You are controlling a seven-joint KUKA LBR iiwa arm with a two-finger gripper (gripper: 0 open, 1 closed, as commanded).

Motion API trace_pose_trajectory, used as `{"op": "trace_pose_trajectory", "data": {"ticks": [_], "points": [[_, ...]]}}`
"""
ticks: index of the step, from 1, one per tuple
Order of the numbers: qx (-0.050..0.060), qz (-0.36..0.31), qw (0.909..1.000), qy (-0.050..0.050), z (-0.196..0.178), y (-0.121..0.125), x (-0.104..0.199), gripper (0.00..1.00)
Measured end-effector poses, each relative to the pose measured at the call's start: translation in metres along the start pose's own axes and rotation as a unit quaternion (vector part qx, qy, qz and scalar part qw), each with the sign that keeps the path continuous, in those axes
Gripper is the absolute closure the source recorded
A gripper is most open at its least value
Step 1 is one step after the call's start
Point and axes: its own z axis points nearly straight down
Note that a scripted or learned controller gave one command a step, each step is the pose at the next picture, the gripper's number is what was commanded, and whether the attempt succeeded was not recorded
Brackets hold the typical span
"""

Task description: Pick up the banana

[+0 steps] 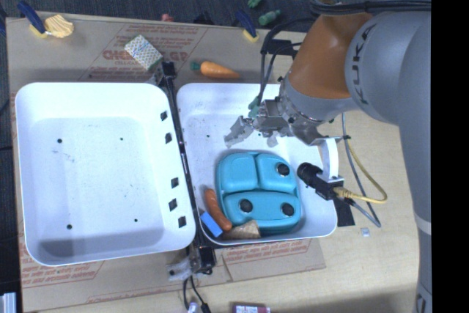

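My gripper [253, 134] hangs over the upper middle of the right bin [196, 121], below the grey wrist and its orange band. Its two silvery fingers [236, 132] stand apart, open, with nothing between them. Just below the gripper a large light-blue plastic piece [258, 192] with dark holes lies in the bin. At that piece's lower left lie an orange sausage-shaped toy [215, 206], a small blue block [211, 226] and a tan wedge [245, 230].
The left bin [29, 157] stands beside the right one. On the cardboard behind the bins lie a carrot toy [217, 70], a patterned block [143, 50] and a pale yellow piece [58, 27] by a blue clamp. Cables trail at the right bin's right edge.
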Motion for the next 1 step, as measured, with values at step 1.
{"op": "trace_pose_trajectory", "data": {"ticks": [1], "points": [[0.0,-0.016,0.9999,0.0,0.0365,-0.0046,-0.0392,0.0]]}}
